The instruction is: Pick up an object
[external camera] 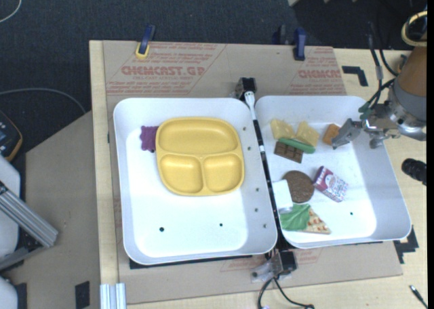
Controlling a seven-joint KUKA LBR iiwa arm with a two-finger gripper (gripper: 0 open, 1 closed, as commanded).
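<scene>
Just left of fingers (358,133) (spread): orange piece (330,133).

Both white bins, the left bin (135,186) and the right bin (380,192), look like smooth, slightly glossy plastic. The yellow divided tray (200,155) is smooth plastic with a soft sheen. The desk (203,70) is covered in matt brown paper or card printed with red lettering. The floor (68,23) looks like rough dark carpet. The hand (359,131) is dull grey metal. The small pink packet (330,184) has a shiny wrapper, and the brown round piece (298,186) looks matt.
</scene>
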